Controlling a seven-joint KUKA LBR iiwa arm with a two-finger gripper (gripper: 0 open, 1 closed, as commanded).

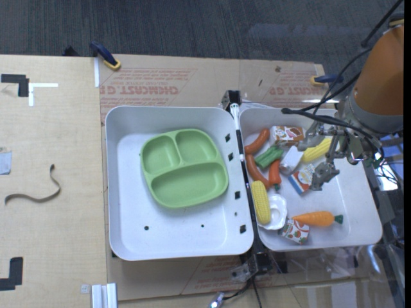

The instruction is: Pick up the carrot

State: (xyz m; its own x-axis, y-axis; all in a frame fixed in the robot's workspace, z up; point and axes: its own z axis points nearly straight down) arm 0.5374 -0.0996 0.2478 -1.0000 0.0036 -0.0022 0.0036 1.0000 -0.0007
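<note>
Carrot (314,219) lies near the front of the right bin (359,236), just beside a small printed carton (295,231); pincer (325,169) hangs above the bin's centre, apart from the carrot, fingers spread, gripping nothing; cardboard (148,82) on the tabletop bears mirrored red lettering, not legible.

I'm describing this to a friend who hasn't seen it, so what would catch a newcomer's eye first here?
Probably the green divided plate, lying alone in the left bin. Next comes the bright jumble of toy food in the right bin, where the carrot lies near the front edge, apart from the pile. The gripper hangs over the middle of that bin, beside a corn cob.
</note>
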